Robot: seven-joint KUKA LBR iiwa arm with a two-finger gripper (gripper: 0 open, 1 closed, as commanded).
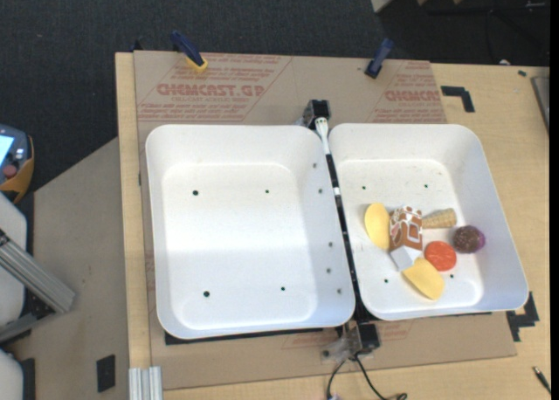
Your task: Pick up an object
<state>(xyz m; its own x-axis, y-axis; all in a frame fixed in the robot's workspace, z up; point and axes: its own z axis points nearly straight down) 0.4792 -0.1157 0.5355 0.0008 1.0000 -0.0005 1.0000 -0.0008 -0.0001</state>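
The right bin [489,180] holds a cluster of small toy foods near its front right. A yellow banana-like piece [377,225] lies at the cluster's left. Beside it sits a brown and white patterned piece [406,228] with a small grey block [401,258] under its front end. A tan cone [439,217] points right behind them. A dark purple ball [468,238] rests at the far right. A red-orange round piece [441,256] touches a yellow lemon-like piece [424,279] at the front.
The left bin [175,215] sits beside the right one on a brown cardboard sheet [262,75]. Two blue clamps [189,51] [379,58] hold the sheet's far edge. A black clip [317,113] joins the bins at the back.
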